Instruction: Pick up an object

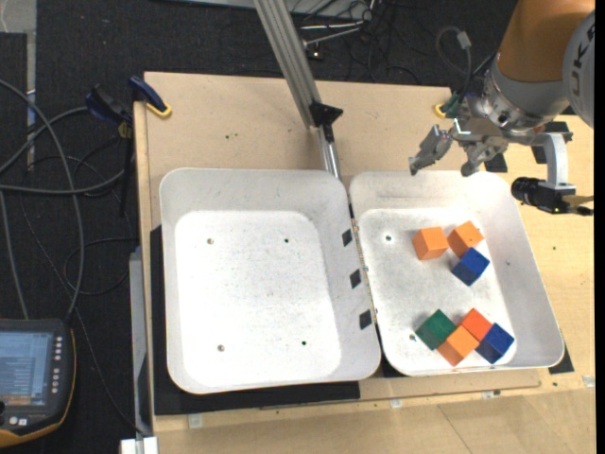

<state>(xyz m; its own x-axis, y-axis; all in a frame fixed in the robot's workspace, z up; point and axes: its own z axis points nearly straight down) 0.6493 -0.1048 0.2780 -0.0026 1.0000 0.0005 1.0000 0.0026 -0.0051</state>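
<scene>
My gripper [452, 157] hangs over the far edge of the right bin [529, 253], its two fingers spread apart with nothing between them. Below it in that bin lie two orange blocks [430, 242] [464, 236] and a blue block [470, 266], close together. Nearer the front edge sits a second cluster: a green block [437, 329], two orange blocks [459, 343] [476, 324] and a blue block [494, 342], touching one another. The gripper is well above and behind the nearest orange blocks.
The left bin [180, 253] stands beside the right one. A slanted metal rod [288, 50] runs down to the gap between the bins. Blue clamps [142, 93] grip the bench's far left corner. A tablet [28, 376] lies at lower left.
</scene>
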